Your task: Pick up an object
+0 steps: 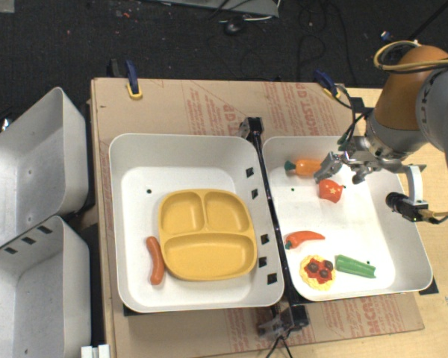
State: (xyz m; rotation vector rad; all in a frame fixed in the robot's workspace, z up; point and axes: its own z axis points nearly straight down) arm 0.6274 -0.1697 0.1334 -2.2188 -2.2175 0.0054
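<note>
Red strawberry-shaped toy (330, 191) is lying in the right white bin (403, 233) just below the spread two-finger gripper (345, 168), which is needing a centred, straight descent before closing.

One fixed overhead camera looks slantwise down on both bins (127, 200).

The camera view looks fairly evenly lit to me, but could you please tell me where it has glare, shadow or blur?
Camera view: even, soft light; the left bin and right bin read bright white without blown-out glare; faint shadows sit under the yellow tray; the gripper and wrist look slightly soft beside the crisp toy food; the floor above the bench stays dark.
</note>
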